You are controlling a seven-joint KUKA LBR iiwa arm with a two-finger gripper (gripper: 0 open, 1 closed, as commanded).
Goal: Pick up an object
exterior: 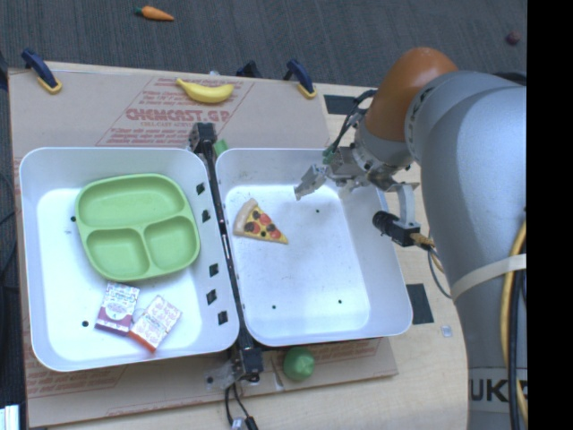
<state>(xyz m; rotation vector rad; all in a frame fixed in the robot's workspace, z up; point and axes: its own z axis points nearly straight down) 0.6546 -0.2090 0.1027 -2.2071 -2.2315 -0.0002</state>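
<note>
1. In the camera view, looking down at a slant, we see two shallow white bins side by side on a cardboard-covered bench: the left bin (pixel 36 240) and the right bin (pixel 376 285).
2. The grey arm (pixel 466 177) with its orange band reaches in from the right. Its gripper (pixel 312 183) sits over the upper part of the right bin, near the back wall.
3. We see nothing between the fingers; whether they stand apart or closed is too small and blurred for us to tell.
4. The nearest thing to pick is a toy pizza slice (pixel 259 223), lying flat on the right bin's floor, to the left of and below the gripper, near it but apart.
5. The left bin holds a green divided plate (pixel 136 224) and, below it, two small packets (pixel 137 316) lying next to each other.
6. Outside the bins, a toy banana (pixel 205 89) lies on the cardboard behind them, a green ball (pixel 299 363) sits at the bench's front edge, and a toy carrot (pixel 156 12) lies on the floor beyond.
7. We judge the task as not yet done: no object is lifted, and everything rests on a surface. The reach, closing on a thing, and lifting all appear to be left.
</note>
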